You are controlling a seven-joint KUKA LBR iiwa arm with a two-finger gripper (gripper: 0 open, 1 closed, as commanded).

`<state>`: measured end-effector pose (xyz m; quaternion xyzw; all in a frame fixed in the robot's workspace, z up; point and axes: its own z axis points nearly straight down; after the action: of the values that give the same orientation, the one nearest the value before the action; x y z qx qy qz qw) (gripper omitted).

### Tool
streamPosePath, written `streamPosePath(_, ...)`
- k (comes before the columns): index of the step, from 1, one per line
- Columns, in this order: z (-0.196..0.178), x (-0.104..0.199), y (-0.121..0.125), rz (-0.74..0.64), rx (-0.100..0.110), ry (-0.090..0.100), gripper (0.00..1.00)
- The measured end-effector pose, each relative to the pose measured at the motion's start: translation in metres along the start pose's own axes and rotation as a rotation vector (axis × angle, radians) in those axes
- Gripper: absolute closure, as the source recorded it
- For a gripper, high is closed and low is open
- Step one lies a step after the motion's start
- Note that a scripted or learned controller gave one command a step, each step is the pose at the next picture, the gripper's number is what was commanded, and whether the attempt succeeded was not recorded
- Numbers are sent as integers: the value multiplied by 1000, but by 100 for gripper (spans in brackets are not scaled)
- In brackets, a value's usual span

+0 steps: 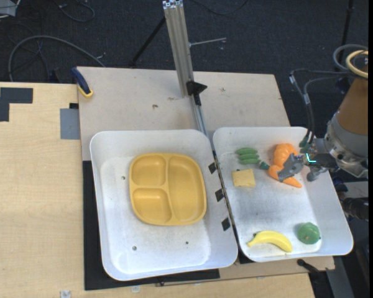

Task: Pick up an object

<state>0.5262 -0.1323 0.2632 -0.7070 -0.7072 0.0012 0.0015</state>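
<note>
The right bin holds several toy foods. An orange carrot-like toy lies near its back right, with green pods and a pale yellow block to its left. A yellow banana and a round green fruit lie near the front edge. My gripper reaches in from the right and sits low over the right end of the orange toy, touching or nearly touching it. The grey gripper body hides part of that toy.
The left bin holds a yellow divided plate. A metal post rises behind the bins, with black clips along the divider between them. The arm's orange band stands at the right edge.
</note>
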Motion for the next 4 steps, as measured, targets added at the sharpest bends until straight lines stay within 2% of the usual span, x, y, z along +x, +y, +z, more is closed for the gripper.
streamPosePath(1,-1,0,1,0,-2,0,0)
streamPosePath(2,56,-7,-7,1,5,2,0)
streamPosePath(4,170,-11,-15,1,4,2,0)
